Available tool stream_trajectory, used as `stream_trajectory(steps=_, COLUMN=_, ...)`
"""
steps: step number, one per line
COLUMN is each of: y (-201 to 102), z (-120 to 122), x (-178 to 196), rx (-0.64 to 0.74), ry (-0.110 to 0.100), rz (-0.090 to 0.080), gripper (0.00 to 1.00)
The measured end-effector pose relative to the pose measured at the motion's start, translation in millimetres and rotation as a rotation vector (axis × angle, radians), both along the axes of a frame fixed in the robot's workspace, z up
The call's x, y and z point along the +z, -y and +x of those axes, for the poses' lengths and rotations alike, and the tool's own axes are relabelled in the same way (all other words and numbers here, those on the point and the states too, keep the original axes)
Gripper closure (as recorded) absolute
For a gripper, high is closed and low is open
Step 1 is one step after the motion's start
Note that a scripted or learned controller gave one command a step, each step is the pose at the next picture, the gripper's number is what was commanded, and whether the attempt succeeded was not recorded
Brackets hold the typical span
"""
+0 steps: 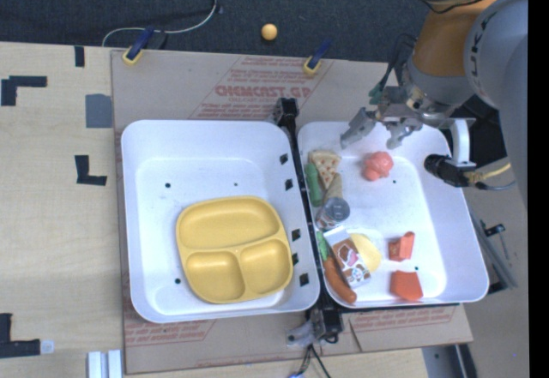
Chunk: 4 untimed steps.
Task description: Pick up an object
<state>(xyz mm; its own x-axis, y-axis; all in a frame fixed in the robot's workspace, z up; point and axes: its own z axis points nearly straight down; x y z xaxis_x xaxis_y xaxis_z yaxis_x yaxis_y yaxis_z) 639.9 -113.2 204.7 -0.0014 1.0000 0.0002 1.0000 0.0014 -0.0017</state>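
Observation:
My gripper (pixel 376 135) hangs over the far end of the right bin (pixel 446 222), its two fingers spread open with nothing between them. Just below it lies a pink-red round fruit (pixel 377 165), apart from the fingertips. Along the bin's left side lie a cracker-like wedge (pixel 324 169), a green piece (pixel 314 186), a grey round can (pixel 332 212), a small printed packet (pixel 349 258) on a yellow item (pixel 369 249), and a sausage (pixel 340 284). Two orange-red blocks (pixel 401 246) (pixel 407 285) sit near the right corner.
The left bin (pixel 146 162) holds a yellow divided plate (pixel 233 248). A black divider clip (pixel 286 113) stands between the bins. A small orange ball (pixel 269 32) lies on the dark surface beyond the bench. Clamps (pixel 137 49) hold the cardboard sheet.

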Motion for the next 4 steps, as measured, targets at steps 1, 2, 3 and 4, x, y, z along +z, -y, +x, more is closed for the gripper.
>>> stream_trajectory(steps=1, y=27, z=1, x=-93, rx=0.000, ry=0.007, rz=-0.003, gripper=0.00)
stream_trajectory(steps=2, y=-1, z=-100, x=-120, rx=-0.003, ry=-0.002, rz=0.000, gripper=0.00)
stream_trajectory(steps=3, y=-1, z=-39, x=-120, rx=0.002, ry=0.005, rz=-0.001, gripper=0.00)
stream_trajectory(steps=4, y=-15, z=5, x=-120, rx=0.003, ry=0.004, rz=0.000, gripper=0.00)
